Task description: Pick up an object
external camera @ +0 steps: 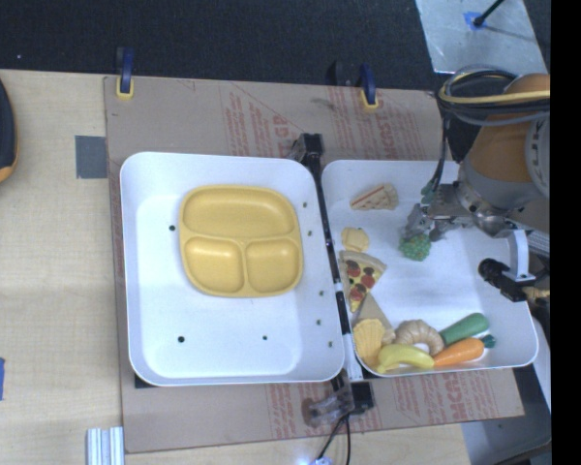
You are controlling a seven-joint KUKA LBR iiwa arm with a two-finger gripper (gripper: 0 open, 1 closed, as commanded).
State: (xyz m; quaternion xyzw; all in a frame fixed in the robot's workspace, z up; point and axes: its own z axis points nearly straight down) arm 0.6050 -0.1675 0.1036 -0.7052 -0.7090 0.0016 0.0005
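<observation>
Broccoli floret (415, 248) is the likely pick target: far half of the right bin (523, 356), directly under the jaws (418, 223), apparently touching them. Can't tell if they've clamped on it or are just sitting over it.

Left to right:
- Left bin (145, 289): yellow divided plate (240, 238), well apart, no risk.
- Along the right bin's left wall: sandwich wedge (374, 198) far, pizza slice (360, 273) mid. Near, but not in the way.
- Near edge: banana (405, 358), carrot (459, 354), green vegetable (463, 328), piled touching each other.

Risks, my read:
- Floret is small and lumpy, so an off-centre squeeze could pop it sideways on the slick bin floor.
- Arm (504, 153) blocks the view, so a failed grip may only show on lift.
- Sweeping toward the near edge could clip the pile.
</observation>
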